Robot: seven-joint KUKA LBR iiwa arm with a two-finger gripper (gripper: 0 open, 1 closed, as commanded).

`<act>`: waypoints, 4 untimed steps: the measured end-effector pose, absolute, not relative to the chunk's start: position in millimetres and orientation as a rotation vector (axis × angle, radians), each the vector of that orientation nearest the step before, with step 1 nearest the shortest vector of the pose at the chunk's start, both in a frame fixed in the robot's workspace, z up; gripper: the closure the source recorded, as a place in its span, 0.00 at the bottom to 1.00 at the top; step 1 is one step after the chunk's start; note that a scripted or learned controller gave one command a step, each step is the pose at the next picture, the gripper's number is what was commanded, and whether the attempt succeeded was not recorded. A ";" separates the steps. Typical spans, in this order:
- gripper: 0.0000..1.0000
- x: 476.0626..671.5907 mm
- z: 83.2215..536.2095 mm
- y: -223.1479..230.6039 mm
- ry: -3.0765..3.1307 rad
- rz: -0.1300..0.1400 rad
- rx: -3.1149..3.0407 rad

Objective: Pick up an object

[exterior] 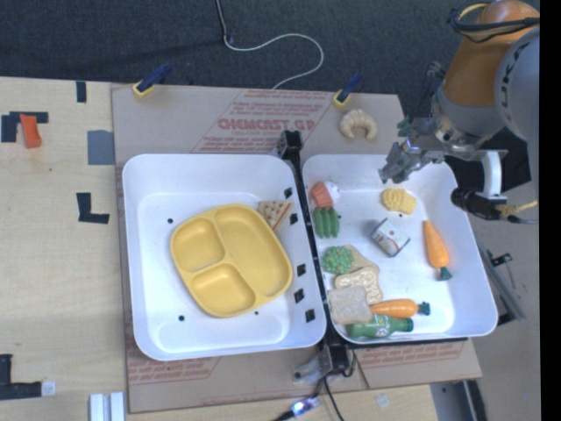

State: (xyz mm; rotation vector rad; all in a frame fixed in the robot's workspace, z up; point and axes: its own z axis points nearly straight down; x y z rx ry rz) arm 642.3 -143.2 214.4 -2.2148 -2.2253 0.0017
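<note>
My gripper [396, 170] hangs over the back of the right bin [465, 323], just above and left of a yellow corn piece [399, 201]. Below it lie a small grey-white block [389, 237], an orange carrot [435, 246] at the right, a green pickle-like piece [326, 223], a red-white item [322, 194], broccoli [337, 259], two bread slices [355, 292], a second carrot [397, 308] and a green bottle [379, 327]. Nothing shows between the fingers.
The left bin [145, 235] holds a yellow divided plate [230, 259] and a waffle-like cracker [274, 210] at the plate's back right. A croissant [358, 124] lies on the cardboard behind the right bin. Blue clamps [152, 79] sit at the back edge.
</note>
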 end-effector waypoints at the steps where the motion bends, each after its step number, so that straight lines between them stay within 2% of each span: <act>1: 1.00 636.8 228.0 -88.1 -2.227 -0.001 -2.212; 2: 1.00 625.5 234.9 -30.3 -2.227 0.000 -2.212; 3: 1.00 618.1 212.6 -6.1 -2.223 0.005 -2.216; 4: 1.00 614.7 214.9 -9.4 -2.223 0.003 -2.218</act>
